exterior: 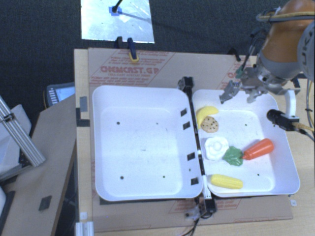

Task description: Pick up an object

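Overhead, the gripper [241,93] hangs with its two fingers spread apart and nothing between them, above the far edge of the right white bin [283,181]. Below it lie a yellow banana [206,113], a brown speckled cookie [210,125], an orange plastic carrot [259,149] and a yellow corn cob [226,182].

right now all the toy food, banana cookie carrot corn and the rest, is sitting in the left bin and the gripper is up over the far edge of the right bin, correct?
Not quite. The camera view shows the banana, cookie, carrot and corn in the right bin, not the left bin. The gripper is indeed over the right bin's far edge.
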You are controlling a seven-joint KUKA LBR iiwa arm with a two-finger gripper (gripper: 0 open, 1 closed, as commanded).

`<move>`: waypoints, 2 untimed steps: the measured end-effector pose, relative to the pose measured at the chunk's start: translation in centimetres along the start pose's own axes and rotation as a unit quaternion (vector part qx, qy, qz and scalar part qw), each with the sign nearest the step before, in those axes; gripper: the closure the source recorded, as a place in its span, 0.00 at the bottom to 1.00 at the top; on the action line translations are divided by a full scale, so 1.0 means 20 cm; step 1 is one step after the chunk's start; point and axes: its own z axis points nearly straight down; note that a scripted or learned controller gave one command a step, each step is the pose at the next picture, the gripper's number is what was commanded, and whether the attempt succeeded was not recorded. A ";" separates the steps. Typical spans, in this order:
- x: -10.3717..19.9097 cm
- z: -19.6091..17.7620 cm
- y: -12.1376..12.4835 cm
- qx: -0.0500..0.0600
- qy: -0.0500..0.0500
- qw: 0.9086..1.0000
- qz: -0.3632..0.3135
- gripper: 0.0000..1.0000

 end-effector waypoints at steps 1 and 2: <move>0.00 -0.05 0.00 -0.001 0.000 1.000 -0.001 1.00; 0.20 -0.30 -0.14 0.000 0.000 1.000 -0.001 1.00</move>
